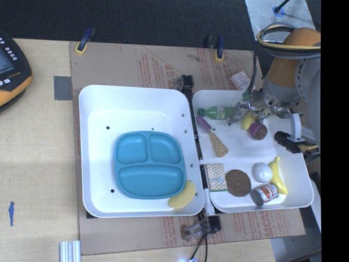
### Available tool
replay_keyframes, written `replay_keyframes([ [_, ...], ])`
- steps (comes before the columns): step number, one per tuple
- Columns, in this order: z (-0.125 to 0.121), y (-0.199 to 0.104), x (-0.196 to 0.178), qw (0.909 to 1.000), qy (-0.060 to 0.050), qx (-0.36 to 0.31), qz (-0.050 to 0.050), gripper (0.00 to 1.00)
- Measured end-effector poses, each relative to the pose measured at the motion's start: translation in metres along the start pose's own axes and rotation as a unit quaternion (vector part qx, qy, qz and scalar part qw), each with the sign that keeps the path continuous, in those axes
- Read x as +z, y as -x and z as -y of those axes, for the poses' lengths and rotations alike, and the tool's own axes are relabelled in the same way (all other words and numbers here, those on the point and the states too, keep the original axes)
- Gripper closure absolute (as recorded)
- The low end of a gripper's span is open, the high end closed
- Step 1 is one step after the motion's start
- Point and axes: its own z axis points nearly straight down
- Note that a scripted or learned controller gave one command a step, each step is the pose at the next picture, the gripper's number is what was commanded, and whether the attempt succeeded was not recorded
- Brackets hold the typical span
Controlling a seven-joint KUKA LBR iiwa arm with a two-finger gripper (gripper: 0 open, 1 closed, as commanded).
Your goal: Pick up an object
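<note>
Objects for picking lie mostly in the right bin (305, 201): a green bottle (214, 113) at the back, a purple piece (203, 124) just beside the dividing wall, a tan cone (218, 144) near the middle, a patterned square packet (215, 177) and a brown round cookie (238, 182) toward the front, then a white egg (263, 172), a yellow banana (278, 176) and a small can (265, 194) lying on its side near the front right corner. A dark maroon round piece (257, 130) sits just beside the gripper (248, 111), with something yellow touching it.

The gripper is low over the back of the right bin, close to the green bottle; whether its fingers are spread or closed, I cannot tell, and nothing is clearly seen between them. The grey arm (294, 64) with its orange band enters from the right.

The left bin (92, 146) carries a blue divided plate (149, 164), and a pale yellow curved piece (182, 196) rests at the plate's front right corner.

Both bins stand on a brown cardboard sheet (136, 64) laid on the light wooden surface (32, 162). Blue and yellow clamps (84, 40) grip the sheet's far edge. A yellow and black handheld unit (11, 70) lies at the far left of the surface, with a grey tape patch (62, 87) near it. Behind the surface the floor is dark carpet (136, 10).
</note>
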Motion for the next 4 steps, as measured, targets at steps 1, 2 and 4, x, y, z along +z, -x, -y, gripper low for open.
replay_keyframes([
  [1, 0.016, 0.034, -0.002, 1.0000, 0.009, 0.003, 0.000, 0.00],
  [2, 0.008, 0.041, -0.003, 0.9999, 0.011, 0.001, 0.000, 0.00],
  [4, 0.025, 0.045, -0.002, 0.9999, 0.011, 0.002, 0.000, 0.00],
])
